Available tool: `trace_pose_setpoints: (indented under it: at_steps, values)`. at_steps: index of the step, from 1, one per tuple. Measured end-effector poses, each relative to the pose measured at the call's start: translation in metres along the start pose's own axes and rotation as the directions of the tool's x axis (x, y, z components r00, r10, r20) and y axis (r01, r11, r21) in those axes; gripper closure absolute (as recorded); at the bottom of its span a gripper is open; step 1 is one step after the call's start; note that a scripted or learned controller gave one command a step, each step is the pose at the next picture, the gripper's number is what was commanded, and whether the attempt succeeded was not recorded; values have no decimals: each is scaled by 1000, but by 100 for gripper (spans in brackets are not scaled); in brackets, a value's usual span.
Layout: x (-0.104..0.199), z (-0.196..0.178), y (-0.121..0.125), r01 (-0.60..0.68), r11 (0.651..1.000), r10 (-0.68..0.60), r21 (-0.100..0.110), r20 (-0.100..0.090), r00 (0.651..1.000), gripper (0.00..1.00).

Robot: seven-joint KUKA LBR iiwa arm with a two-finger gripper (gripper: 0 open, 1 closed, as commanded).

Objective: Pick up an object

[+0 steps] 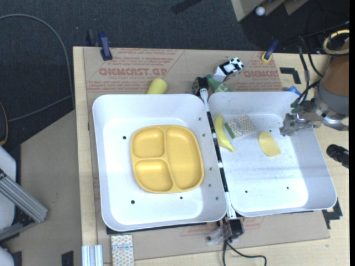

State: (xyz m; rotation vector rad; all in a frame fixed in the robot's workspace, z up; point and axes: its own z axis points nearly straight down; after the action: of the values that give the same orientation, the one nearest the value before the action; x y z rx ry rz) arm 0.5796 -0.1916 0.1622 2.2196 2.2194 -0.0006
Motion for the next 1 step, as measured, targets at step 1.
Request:
trace_pose_setpoints:
  at_steps: [1]
  values:
    - [34, 37, 3, 1, 1000, -1, 4, -4, 1000, 100]
